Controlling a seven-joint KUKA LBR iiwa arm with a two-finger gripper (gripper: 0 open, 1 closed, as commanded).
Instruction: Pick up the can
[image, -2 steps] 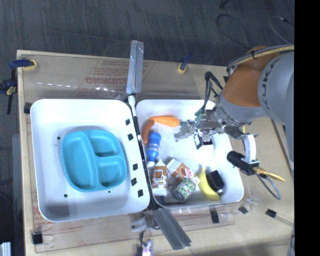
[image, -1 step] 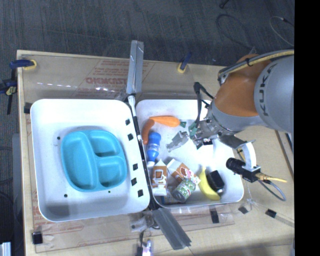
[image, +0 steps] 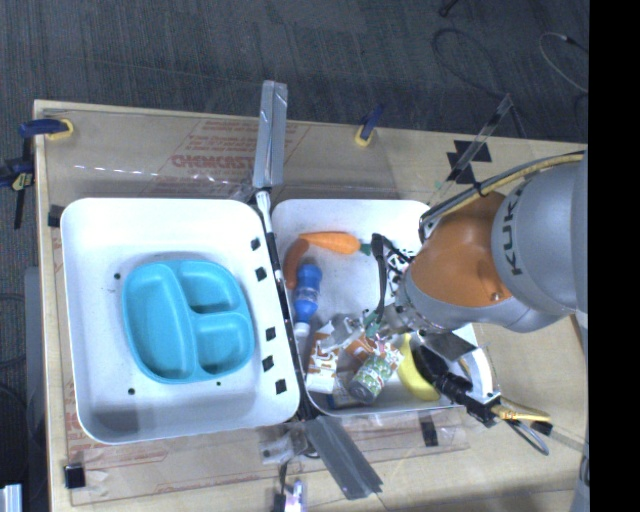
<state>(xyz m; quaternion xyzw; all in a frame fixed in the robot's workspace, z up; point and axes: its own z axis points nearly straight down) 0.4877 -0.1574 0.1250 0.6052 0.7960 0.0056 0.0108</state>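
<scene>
Camera view: I've got the arm (image: 500, 265) in from the right, low over the right bin (image: 340, 215). The tool (image: 385, 325) sits down in the clutter near that bin's front edge, and I can't tell its state. The can (image: 372, 375) lies tilted just beside it, near the front wall, touching a yellow thing (image: 418, 378). A blue bottle (image: 306, 290) and a carrot (image: 325, 245) sit toward the back left. The left bin (image: 90, 300) holds a blue tray (image: 190, 320).
</scene>
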